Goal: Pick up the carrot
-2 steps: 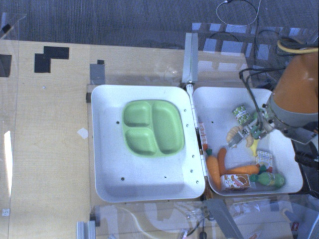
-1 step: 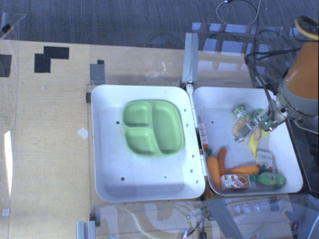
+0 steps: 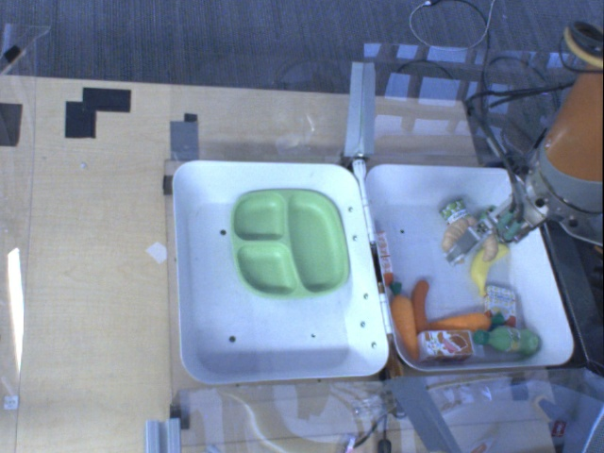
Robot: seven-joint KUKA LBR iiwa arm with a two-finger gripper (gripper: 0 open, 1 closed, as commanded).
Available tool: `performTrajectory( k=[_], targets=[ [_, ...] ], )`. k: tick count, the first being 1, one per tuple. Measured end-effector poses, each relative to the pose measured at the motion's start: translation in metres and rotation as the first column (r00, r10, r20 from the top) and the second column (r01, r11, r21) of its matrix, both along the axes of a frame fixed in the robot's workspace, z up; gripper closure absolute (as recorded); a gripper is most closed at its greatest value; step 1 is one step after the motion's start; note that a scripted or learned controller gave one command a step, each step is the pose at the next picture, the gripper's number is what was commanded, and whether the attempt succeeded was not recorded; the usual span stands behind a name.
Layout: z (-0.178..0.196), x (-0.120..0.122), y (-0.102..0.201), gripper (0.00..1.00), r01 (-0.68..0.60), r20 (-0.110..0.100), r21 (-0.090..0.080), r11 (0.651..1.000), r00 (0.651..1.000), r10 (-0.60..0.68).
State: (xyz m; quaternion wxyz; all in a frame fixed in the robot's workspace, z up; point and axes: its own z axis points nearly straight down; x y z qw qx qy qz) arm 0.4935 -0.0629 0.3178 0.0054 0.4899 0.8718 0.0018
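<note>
The gripper (image 3: 475, 237) is seen above the right bin (image 3: 557, 333); its grasp cannot be told. The carrot (image 3: 404, 322) lies near the bin's front-left corner.

- The arm (image 3: 578, 149) reaches in from the right side, its orange band high near the right edge and a grey wrist section just below that.
- From the wrist it slants down and to the left, ending in the pincer (image 3: 477, 237).
- The pincer sits low, with pale metal parts and a small green piece near its end.
- Dark cables loop behind the arm's upper part.
</note>
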Motion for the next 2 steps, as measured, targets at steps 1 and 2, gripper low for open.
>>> performTrajectory(
  k=[1,2],
  targets=[
    [-0.084,-0.005,0.018,1.0,-0.436,-0.007,0.0,0.9,0.9,0.436],
    [-0.134,-0.003,0.052,1.0,-0.563,-0.008,0.001,0.827,0.827,0.563]
  ],
)
